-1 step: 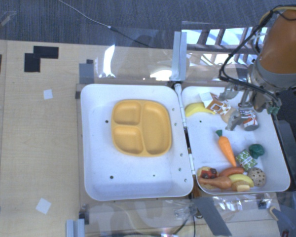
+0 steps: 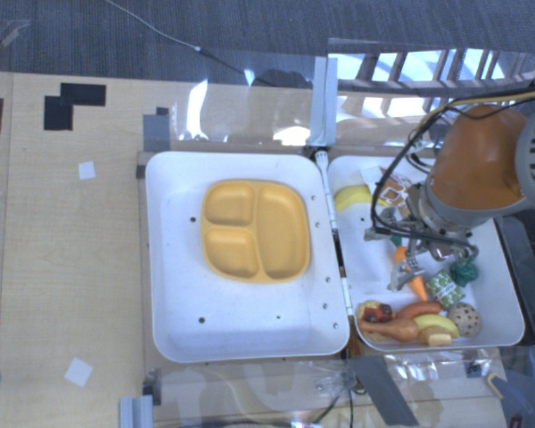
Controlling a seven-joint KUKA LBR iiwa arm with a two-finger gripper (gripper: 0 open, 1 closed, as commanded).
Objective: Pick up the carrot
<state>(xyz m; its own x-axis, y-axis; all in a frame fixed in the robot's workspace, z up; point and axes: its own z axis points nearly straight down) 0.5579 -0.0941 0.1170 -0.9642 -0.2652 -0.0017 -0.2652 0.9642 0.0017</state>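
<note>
The carrot (image 2: 417, 286) is a small orange piece in the right bin (image 2: 508, 324), in its lower middle, with another bit of orange (image 2: 399, 253) showing just above it by the wrist. My gripper (image 2: 408, 273) reaches down right over the carrot, under the orange-banded arm (image 2: 475, 159). Its tip is at or touching the carrot, and the wrist and cables hide most of the contact.
Around the carrot lie a green-white packet (image 2: 444, 288), a dark green piece (image 2: 465, 273), a sausage (image 2: 419, 310), a chicken leg (image 2: 388, 329), a speckled ball (image 2: 466, 319), a yellow item (image 2: 350, 197) and a snack packet (image 2: 390, 194). A yellow divided plate (image 2: 254, 230) sits in the left bin (image 2: 174, 328).
</note>
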